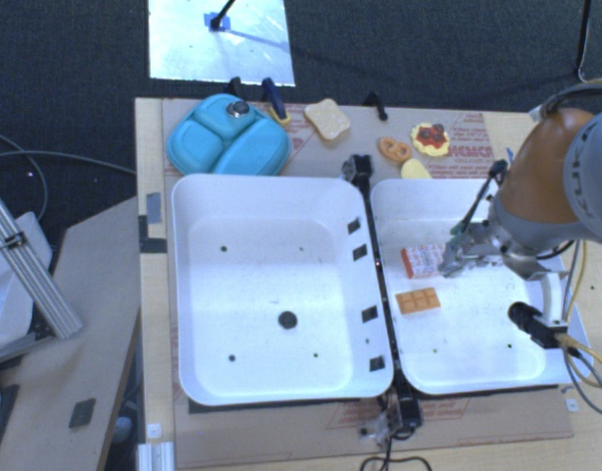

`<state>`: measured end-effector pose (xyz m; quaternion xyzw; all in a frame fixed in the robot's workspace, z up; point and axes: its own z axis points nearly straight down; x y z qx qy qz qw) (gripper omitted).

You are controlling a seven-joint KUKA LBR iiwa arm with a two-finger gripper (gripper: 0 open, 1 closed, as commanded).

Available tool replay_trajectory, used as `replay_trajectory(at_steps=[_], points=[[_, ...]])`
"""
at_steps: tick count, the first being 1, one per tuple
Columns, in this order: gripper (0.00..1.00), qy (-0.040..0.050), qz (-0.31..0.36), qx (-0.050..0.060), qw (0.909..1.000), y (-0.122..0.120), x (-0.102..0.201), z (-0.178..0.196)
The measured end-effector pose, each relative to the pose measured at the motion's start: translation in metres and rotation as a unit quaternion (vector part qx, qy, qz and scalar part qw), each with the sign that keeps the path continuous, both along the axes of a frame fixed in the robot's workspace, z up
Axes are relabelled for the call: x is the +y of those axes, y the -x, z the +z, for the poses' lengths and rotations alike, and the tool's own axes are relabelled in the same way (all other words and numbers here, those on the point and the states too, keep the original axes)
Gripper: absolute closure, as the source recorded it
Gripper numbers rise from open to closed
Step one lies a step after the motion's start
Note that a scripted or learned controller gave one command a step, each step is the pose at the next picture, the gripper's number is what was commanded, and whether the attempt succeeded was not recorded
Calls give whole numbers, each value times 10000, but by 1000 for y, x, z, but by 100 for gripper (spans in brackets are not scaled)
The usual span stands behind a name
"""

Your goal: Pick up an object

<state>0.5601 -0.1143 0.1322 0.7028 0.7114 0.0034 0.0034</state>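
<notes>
In the right bin (458, 361) lie a red and white packet (420, 260) and, just in front of it, an orange waffle-like block (418, 301). My gripper (456, 259) is low over the right bin, at the packet's right end, with the grey and orange arm coming in from the right. The fingertips are dark and blend together against the packet. A small dark disc (287, 319) rests in the left bin (252, 361).
Behind the bins lie a blue lidded container (228, 137), a slice of toast (327, 120), a pretzel (393, 149), a small tart (430, 138) and a yellow piece (415, 170). A black divider with clips (373, 263) runs between the bins. Cables hang at the right edge.
</notes>
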Motion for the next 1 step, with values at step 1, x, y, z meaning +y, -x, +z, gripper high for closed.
replay_trajectory(at_steps=[1], points=[[100, 18, -76, 16, 10000, -15, -97, -44]])
